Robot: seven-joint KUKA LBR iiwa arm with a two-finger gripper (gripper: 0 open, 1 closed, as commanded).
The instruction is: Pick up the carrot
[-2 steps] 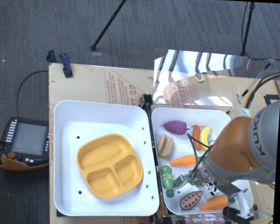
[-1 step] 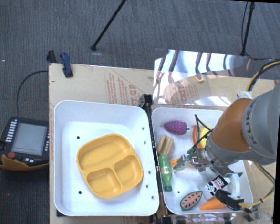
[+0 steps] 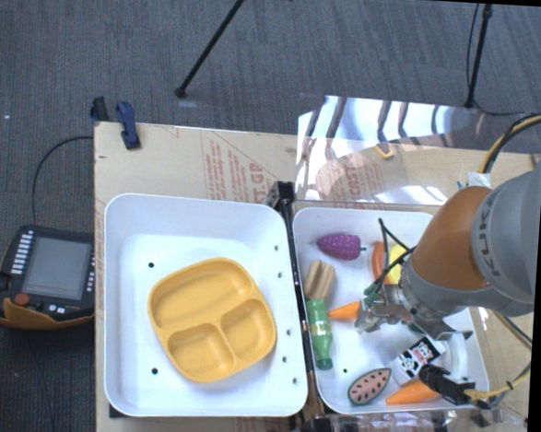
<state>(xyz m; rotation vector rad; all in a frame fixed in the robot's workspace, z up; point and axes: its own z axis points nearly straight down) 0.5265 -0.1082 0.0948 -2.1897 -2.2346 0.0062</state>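
Observation:
An orange carrot [image 3: 345, 310] lies near the middle of the right bin [image 3: 392, 215], its pointed end facing left. My gripper [image 3: 374, 317] is low over the bin at the carrot's right end, and the arm covers that end. Whether it touches the carrot cannot be made out.
The right bin also holds purple grapes [image 3: 339, 246], a bread roll [image 3: 319, 279], a green bottle [image 3: 319, 331], a watermelon slice [image 3: 368, 386], an orange piece [image 3: 378, 259], another orange piece [image 3: 412, 393] and a black-and-white carton [image 3: 417, 357]. A yellow divided plate [image 3: 212, 318] sits in the left bin [image 3: 125, 246].

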